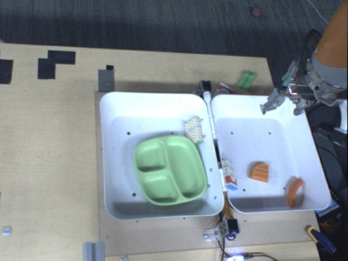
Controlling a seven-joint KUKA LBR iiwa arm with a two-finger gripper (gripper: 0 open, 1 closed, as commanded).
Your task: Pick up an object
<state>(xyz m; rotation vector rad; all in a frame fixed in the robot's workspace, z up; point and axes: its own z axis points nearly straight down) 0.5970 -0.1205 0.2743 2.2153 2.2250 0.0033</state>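
Note:
My gripper (284,107) hangs above the far right corner of the right bin (255,132), fingers spread apart with nothing between them, so it is open. Well below it in that bin lie an orange waffle-like piece (260,172), an orange ring (295,192) near the front right corner, and a small red, white and blue item (228,176) against the left wall. The left bin (117,145) holds a green divided plate (170,169) and a small patterned yellow-white item (194,128) at the plate's far right edge.
A small green object (246,79) lies on the bench behind the right bin. A black clamp (205,86) sits where the two bins meet at the back. Cables run along the right side of the bench.

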